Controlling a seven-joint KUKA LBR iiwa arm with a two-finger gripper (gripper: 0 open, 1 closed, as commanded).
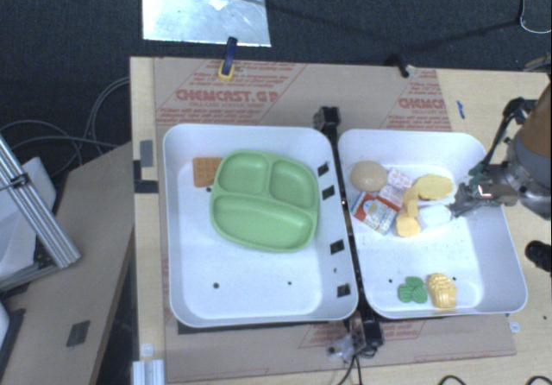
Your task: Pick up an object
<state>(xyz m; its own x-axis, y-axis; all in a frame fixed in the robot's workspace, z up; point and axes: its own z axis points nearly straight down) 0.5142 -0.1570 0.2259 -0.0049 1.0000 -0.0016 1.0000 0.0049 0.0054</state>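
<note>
Gripper (470,198) at three o'clock of right bin (496,267), aperture impossible to tell, nothing visibly held; yellow banana (424,189) just beside at nine o'clock, amid crowded toys: risk of glancing off and scattering them

The right bin (496,288) held its clutter in a band across its middle: a bun (369,175), packets (379,206) and yellow pieces (423,193) lay packed together there, with the gripper (470,199) just right of them. Toward the bin's near wall only a green toy (413,290) and corn (442,290) sat side by side; bare floor lay between them and the band.
</note>
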